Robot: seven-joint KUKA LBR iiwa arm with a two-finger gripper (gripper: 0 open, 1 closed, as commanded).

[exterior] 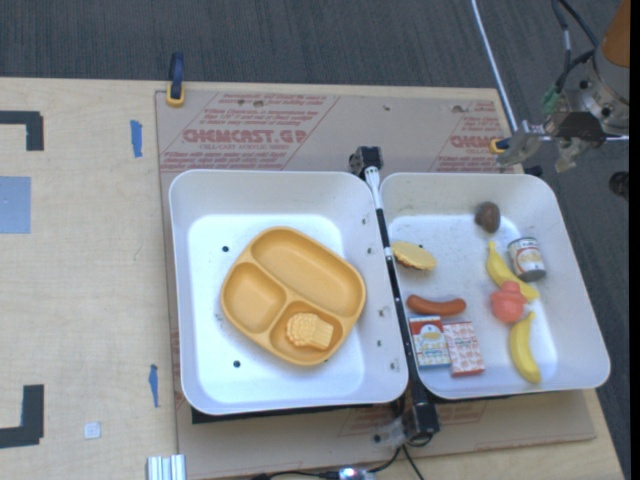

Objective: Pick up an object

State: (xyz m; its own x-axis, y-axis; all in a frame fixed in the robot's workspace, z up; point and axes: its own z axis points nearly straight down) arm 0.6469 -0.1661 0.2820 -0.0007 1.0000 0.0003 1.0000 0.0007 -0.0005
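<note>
My gripper hangs at the upper right, above and beyond the far right corner of the right bin, with nothing visibly in it. In that bin lie a brown ball, a small burger, a sausage, a tin can, a pink-red fruit, two bananas and two small cartons. The left bin holds a yellow divided plate with a yellow corn piece in its near compartment.
A black divider rail runs between the two bins. Both stand on a brown cardboard sheet on the pale bench. A thin white rod slants across the upper right near the arm.
</note>
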